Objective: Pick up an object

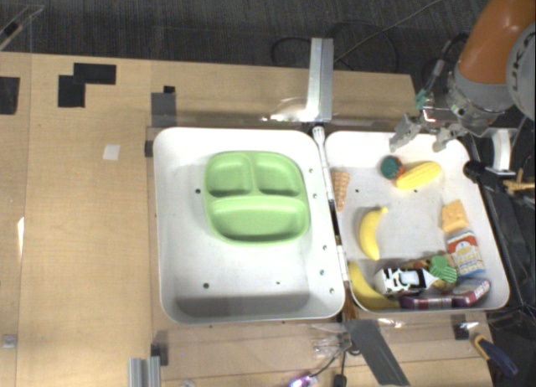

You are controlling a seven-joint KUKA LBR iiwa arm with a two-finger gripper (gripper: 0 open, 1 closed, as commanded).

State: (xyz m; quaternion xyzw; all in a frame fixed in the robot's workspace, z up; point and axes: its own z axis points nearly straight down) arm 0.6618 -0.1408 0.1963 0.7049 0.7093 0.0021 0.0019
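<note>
Two shallow white bins sit side by side on the wooden bench; the left bin (180, 293) holds one green divided tray (255, 195), lying flat near its middle; the right bin (402, 222) holds the loose toys, counted as follows: two bananas, one banana (370, 232) lying near the bin's middle and a second banana (363, 286) at the near left corner; one corn cob (418, 175) toward the far side, touching a dark green ball (390, 167) on its left; one waffle cone (340, 183) against the left wall; one orange cracker-like block (454, 215) near the right wall; a clutter of small packaged items (435, 281) along the near edge, too jumbled to count; the gripper (430, 129) hovers over the far edge of the right bin, its two fingers spread apart and holding nothing, just above the corn cob and ball.
</note>
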